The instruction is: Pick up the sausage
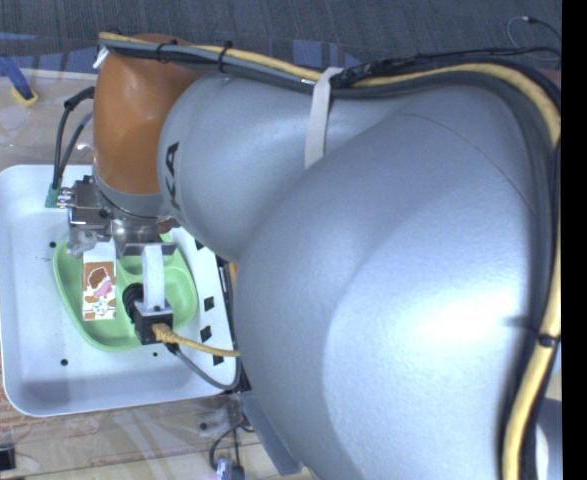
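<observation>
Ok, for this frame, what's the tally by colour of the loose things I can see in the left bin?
Green: 1, a green object lying under the gripper in the left bin.
Brown and white: 1, a small printed card on top of the green object.
Total: 2 in view; the arm hides the rest of the bench.

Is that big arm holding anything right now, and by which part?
It cannot be told. The gripper is down in the left bin, over a green object, and the arm covers whatever lies beneath it.
</observation>
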You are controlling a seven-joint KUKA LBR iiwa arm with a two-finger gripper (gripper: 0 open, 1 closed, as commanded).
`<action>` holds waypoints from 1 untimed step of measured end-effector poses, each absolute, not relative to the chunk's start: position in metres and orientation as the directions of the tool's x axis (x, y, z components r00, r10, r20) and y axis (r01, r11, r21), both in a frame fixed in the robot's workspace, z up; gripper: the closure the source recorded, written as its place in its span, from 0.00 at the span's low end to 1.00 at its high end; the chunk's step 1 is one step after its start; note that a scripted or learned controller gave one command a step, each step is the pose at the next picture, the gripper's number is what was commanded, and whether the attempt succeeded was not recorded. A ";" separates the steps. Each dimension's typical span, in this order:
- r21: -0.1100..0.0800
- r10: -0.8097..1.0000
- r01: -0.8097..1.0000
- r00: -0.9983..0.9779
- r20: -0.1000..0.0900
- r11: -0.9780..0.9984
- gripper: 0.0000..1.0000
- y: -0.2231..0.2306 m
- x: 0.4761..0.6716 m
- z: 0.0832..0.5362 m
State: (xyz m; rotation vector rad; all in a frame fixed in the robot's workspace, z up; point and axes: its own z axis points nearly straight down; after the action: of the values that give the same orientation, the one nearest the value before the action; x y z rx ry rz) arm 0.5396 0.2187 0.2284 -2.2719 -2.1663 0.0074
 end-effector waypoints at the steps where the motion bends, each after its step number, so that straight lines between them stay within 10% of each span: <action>1: -0.006 0.994 0.994 0.113 -0.003 -0.113 1.00 0.218 0.475 0.235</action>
State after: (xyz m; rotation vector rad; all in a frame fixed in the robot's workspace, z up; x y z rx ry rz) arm 0.4748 0.2185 0.2347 -2.3421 -2.0899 0.0091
